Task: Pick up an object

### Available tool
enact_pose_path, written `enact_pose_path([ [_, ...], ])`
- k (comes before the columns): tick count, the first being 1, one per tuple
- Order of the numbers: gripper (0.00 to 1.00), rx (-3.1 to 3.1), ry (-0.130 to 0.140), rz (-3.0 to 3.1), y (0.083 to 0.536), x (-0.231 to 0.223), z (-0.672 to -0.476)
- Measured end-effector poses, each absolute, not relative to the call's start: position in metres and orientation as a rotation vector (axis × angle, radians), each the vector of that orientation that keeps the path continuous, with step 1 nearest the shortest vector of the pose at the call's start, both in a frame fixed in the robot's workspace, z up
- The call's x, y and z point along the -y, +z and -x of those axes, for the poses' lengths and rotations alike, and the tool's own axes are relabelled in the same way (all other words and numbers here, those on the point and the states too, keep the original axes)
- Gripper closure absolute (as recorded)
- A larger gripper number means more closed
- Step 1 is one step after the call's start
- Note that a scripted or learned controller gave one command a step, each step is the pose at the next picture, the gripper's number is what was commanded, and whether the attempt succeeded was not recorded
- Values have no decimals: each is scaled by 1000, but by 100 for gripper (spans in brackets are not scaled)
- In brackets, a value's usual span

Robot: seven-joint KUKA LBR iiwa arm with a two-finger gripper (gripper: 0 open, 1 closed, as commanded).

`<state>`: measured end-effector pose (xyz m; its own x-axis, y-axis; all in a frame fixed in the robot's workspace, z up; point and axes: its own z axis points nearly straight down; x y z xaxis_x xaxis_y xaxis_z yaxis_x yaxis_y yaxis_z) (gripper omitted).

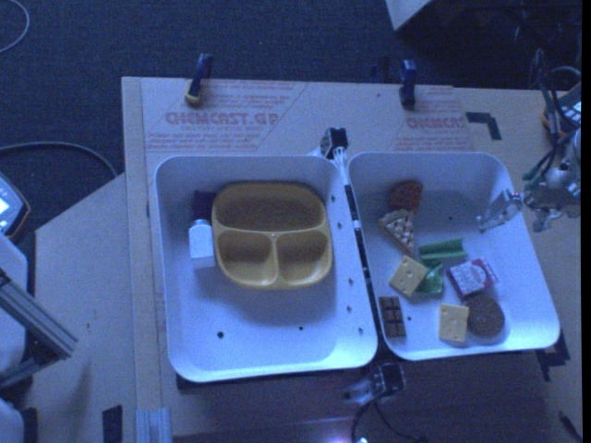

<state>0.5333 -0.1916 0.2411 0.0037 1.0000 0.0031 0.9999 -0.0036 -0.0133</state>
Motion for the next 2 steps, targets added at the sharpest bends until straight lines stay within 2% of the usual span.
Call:
enact_pose_path([
  [1, 0, 2221, 0, 2222, 248, 191, -536],
  [2, 0, 2216, 5, 2218, 202, 196, -530],
])
